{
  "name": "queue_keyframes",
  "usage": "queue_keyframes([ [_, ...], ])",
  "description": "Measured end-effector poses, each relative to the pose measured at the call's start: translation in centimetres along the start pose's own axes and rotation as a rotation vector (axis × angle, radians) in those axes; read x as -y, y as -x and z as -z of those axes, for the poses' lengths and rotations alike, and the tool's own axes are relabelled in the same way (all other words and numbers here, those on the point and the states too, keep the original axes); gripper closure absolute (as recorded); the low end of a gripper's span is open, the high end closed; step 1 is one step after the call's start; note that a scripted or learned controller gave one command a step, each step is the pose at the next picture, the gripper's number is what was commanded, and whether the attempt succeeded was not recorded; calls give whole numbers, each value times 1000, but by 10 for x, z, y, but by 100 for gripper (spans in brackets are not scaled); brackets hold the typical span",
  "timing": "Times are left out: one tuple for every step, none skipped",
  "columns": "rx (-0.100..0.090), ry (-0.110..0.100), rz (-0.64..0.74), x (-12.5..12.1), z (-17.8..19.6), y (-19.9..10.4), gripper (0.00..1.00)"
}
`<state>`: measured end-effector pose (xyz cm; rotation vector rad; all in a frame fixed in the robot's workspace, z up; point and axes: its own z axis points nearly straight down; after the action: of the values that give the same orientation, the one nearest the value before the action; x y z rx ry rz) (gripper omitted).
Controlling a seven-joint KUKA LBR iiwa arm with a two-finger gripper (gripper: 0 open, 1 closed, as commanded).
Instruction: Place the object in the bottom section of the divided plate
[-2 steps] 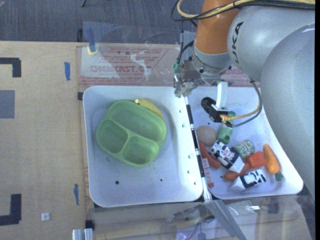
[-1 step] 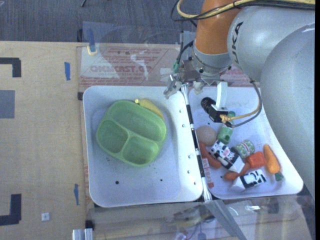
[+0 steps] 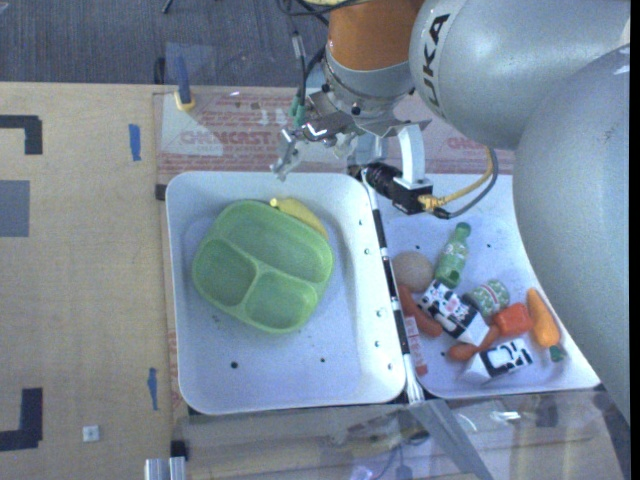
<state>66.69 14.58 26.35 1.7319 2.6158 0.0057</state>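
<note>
Plate: I see the green divided plate (image 3: pixel 263 265) lying in the left bin (image 3: pixel 200 368). It has three sections and all three look bare.

Object: I think the thing to place is the yellow object (image 3: pixel 300 213). It lies in the left bin, touching the plate's top right edge and partly hidden under it. It is not in any section.

Which way it points: the bit I can see is long and thin. Its long line runs from upper left to lower right, along the plate's rim. I cannot tell which end is which.

Gripper: my gripper (image 3: pixel 285 158) hangs above the top edge of the left bin, just up from the yellow object. It is not touching it.

Jaws: I cannot tell if they are wide or narrow. I see nothing between them.

Done so far: nothing is on the plate yet.

Left to do: I judge the pick, the carry and the drop into the bottom section are all still ahead.

Right bin (image 3: pixel 570 363): it holds a heap of toy foods (image 3: pixel 470 308).
</note>
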Motion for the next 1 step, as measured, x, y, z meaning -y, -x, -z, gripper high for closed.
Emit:
queue_keyframes([
  [-2,-5,-3,66,-80,-18,0],
])
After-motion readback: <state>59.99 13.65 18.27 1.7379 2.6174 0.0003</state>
